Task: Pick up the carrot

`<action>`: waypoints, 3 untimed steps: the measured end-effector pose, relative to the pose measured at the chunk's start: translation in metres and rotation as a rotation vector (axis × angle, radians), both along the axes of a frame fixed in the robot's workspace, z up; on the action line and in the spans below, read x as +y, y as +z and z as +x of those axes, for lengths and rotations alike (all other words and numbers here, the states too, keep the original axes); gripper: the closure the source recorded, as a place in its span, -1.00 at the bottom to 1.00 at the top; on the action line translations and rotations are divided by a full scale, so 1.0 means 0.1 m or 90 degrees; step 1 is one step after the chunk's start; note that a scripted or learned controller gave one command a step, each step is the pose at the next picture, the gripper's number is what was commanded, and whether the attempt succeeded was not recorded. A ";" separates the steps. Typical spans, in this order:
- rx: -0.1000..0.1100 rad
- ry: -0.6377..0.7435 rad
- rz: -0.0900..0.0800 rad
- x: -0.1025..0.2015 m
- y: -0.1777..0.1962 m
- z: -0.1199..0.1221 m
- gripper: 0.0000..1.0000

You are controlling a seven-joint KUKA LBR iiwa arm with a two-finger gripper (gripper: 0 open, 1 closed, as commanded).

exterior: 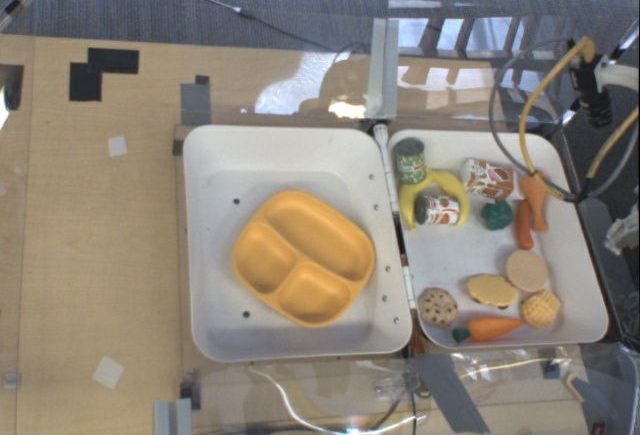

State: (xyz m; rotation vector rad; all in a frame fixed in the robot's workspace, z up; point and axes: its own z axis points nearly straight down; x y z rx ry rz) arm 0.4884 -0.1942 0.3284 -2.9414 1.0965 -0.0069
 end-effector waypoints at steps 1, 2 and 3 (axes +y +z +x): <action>-0.005 0.136 -0.002 -0.08 0.89 0.15 1.00; -0.004 0.247 -0.001 -0.12 1.01 0.11 1.00; -0.001 0.277 0.001 -0.12 0.45 0.08 1.00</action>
